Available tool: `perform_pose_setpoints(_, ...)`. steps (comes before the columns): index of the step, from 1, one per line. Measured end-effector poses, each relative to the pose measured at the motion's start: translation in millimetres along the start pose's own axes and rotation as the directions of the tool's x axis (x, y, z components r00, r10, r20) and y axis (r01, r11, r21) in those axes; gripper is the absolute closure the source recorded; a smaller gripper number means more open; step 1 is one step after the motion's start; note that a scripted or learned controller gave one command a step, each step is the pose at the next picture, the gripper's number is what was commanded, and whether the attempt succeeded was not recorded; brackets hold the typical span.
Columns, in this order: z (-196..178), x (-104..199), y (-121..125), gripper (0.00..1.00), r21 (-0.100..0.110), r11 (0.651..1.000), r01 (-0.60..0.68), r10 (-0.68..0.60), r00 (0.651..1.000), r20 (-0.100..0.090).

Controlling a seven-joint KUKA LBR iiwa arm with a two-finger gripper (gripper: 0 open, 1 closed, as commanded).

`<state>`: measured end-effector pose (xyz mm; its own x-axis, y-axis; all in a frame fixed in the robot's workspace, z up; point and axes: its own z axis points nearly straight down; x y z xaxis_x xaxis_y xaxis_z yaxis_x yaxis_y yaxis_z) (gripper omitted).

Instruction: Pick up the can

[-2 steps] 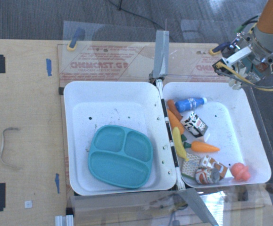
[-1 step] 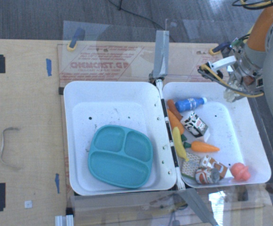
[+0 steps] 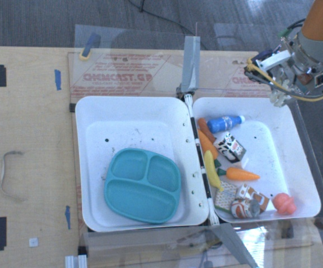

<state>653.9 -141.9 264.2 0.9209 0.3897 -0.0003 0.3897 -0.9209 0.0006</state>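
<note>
Can point(image 3: 247, 201) lies on its side at the near edge of the right bin point(image 3: 295, 149), between a yellow banana and a pink ball. It is one dented can, brown and white with a red patch and a grey metal end; its label is too blurred to read.

One tabletop point(image 3: 33, 149) carries two white bins side by side. The left bin point(image 3: 94, 121) holds one teal plate point(image 3: 143, 185) with three compartments. One grey arm point(image 3: 317, 32) with an orange band reaches over the far right corner, and its gripper point(image 3: 277, 97) hangs above the right bin's far rim, well apart from the can; whether the jaws are released or clenched I cannot tell.

The right bin also holds one banana point(image 3: 211, 172), what look like two carrots point(image 3: 242, 175), one blue bottle point(image 3: 226, 123), one black-and-white carton point(image 3: 230, 147) and one ball point(image 3: 284, 204).
</note>
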Motion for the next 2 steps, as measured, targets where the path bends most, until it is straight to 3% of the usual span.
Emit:
perform_pose_setpoints(1,-17,-26,-10,1.0,0.004,0.98,-0.197,0.197,0.98,0.004)
perform_pose_setpoints(2,-27,-26,-11,1.0,0.003,0.981,-0.193,0.193,0.981,0.004)
